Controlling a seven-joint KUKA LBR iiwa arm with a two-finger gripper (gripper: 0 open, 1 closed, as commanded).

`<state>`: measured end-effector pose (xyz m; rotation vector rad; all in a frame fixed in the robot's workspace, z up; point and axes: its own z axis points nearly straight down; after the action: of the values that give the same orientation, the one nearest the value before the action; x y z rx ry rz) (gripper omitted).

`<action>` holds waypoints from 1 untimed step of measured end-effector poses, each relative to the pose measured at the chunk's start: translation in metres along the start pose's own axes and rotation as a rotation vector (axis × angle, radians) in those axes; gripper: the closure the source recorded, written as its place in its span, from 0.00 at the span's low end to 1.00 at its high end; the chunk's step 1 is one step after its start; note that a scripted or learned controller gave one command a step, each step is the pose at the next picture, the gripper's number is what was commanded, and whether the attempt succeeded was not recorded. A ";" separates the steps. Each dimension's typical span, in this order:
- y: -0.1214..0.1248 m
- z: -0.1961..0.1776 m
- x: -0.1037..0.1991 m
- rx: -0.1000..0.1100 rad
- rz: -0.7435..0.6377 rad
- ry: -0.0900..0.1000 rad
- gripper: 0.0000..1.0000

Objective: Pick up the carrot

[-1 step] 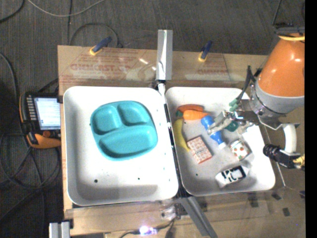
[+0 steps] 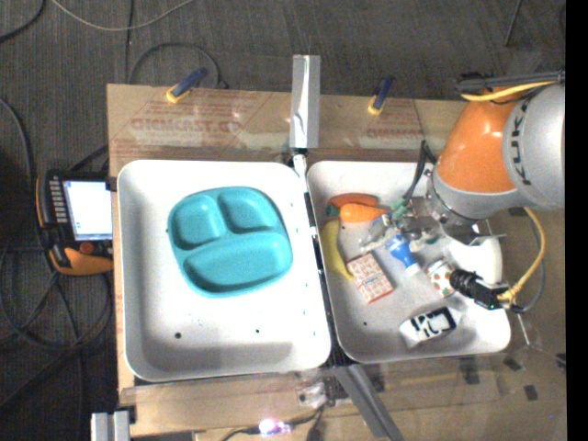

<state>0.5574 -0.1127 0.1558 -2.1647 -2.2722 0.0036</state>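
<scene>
We are hovering our gripper (image 2: 397,223) just beside the carrot (image 2: 356,211), grasp pending; we cannot tell its opening.

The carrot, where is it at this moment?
The carrot lies in the right bin, near its upper left corner, just above the banana and to the left of the end effector.

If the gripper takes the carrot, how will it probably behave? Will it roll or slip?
The carrot looks smooth, rounded and tapered, so it may roll or slide out of a pinch, especially near the thin end. It appears rigid, probably a plastic toy, so likely light and unbending. It lies near the right bin's far wall, beside the banana, which could hinder a push.
</scene>
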 end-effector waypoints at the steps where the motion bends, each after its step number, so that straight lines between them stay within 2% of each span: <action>1: 0.039 0.051 0.003 -0.002 -0.014 -0.002 0.00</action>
<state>0.5964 -0.1077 0.1046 -2.1505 -2.2895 0.0041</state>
